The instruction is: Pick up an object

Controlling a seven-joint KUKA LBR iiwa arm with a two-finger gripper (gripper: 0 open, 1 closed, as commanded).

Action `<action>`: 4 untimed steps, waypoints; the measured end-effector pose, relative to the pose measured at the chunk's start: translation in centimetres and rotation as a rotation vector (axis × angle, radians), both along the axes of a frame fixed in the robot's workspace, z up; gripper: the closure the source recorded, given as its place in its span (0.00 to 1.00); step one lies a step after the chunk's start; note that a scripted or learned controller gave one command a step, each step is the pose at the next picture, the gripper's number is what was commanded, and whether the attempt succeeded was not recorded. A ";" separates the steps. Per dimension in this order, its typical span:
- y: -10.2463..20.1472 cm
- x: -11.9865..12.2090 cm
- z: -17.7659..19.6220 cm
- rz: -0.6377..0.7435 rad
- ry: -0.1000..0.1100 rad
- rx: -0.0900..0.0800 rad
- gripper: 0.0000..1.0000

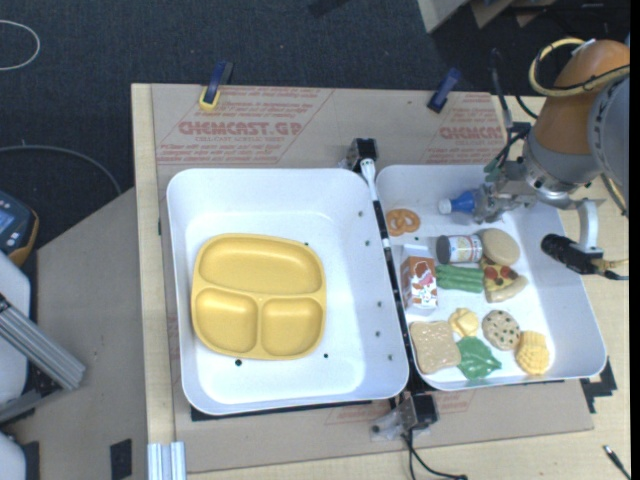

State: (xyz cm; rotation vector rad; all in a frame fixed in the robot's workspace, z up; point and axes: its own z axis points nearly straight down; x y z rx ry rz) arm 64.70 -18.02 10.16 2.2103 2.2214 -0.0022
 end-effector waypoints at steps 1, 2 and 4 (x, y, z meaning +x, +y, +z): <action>1.0 0.0 5.3 -0.003 -0.003 0.004 1.00; 1.2 0.2 9.7 -0.003 -0.004 0.004 1.00; 7.5 0.8 13.2 0.001 0.003 0.008 1.00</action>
